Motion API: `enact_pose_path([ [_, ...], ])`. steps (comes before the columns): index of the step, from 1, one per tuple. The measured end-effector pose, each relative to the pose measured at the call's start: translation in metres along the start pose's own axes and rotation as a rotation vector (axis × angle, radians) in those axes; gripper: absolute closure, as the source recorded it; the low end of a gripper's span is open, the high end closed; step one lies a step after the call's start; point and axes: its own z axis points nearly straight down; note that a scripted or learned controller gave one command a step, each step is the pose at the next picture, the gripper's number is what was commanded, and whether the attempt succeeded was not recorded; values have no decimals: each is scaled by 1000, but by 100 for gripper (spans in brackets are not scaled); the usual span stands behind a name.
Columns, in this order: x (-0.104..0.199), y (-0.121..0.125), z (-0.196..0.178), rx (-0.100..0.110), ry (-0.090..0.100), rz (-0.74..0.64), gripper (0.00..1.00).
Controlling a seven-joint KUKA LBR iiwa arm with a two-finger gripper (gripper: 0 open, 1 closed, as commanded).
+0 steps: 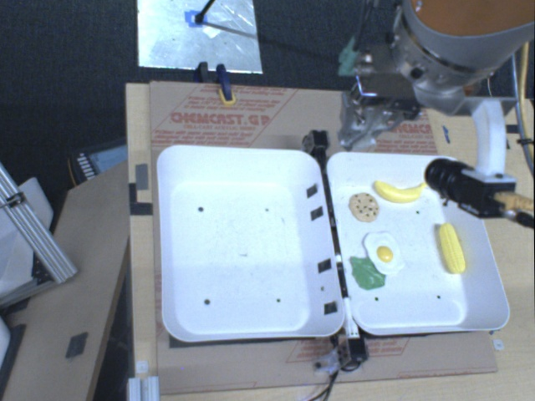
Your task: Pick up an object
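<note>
I am seeing the gripper hanging above the far rim of the right bin, its metal tip pointing down; how wide it is standing I cannot tell, and I am seeing nothing gripped in it; below it a cookie and a banana are lying nearest; farther toward me a fried egg is touching a green leaf; a corn cob is lying off to the right; the left bin is sitting to the left.
</note>
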Motion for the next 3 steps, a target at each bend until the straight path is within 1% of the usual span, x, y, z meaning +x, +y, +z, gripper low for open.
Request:
enact_pose_path([
  [3, 0, 1, -33, -6, 3, -15, 100],
])
